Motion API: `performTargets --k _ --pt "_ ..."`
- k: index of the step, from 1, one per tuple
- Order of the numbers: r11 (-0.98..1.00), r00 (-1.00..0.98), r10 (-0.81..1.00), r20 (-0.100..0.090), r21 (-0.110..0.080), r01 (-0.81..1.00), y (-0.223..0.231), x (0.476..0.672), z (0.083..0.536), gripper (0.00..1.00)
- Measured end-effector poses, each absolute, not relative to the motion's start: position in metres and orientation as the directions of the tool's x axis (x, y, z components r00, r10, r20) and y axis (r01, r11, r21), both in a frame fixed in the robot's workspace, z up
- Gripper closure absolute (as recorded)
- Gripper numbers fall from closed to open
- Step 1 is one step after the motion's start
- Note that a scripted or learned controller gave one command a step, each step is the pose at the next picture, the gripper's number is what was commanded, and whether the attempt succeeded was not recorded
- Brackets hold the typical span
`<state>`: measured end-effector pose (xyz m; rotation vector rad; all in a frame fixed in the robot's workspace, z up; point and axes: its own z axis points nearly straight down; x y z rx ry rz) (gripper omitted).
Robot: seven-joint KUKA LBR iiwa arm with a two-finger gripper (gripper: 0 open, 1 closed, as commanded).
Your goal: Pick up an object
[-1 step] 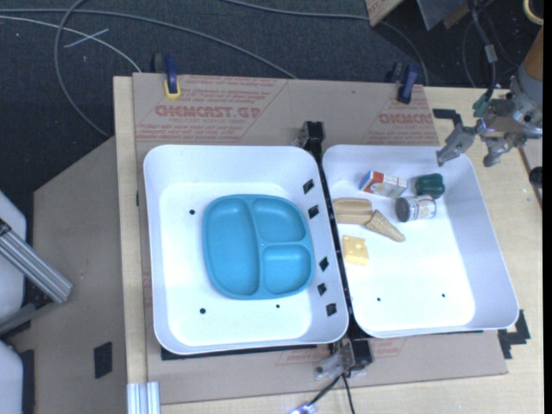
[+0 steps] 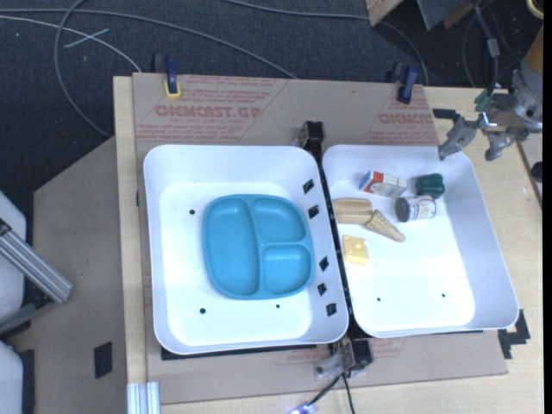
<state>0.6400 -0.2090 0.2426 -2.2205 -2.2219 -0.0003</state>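
My gripper (image 2: 473, 142) hangs above the far right corner of the right bin (image 2: 448, 304), open, with nothing between its two fingers (image 2: 452, 140). In that bin's far half lie several small things: a red, white and blue carton (image 2: 382, 181), a dark green piece (image 2: 429, 184), a small jar (image 2: 416, 208) on its side, a tan bread roll (image 2: 352, 210), a beige cone (image 2: 385, 226) and a yellow cheese wedge (image 2: 355, 250). All of them sit left of and nearer than the gripper.
The left bin (image 2: 172, 304) holds a blue plate (image 2: 257, 246) with three compartments. A black divider (image 2: 325, 231) with clips runs between the bins. Blue clamps (image 2: 172, 78) hold the cardboard backing at the far edge. Cables trail over the dark floor.
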Motion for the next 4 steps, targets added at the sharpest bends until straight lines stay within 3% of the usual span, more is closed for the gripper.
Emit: performTargets --k 3,4 --pt "0.001 -0.001 1.0 0.002 -0.005 1.0 -0.205 0.627 0.084 0.0" --pt "0.001 -0.001 1.0 0.0 0.002 1.0 -0.205 0.629 0.099 1.0"
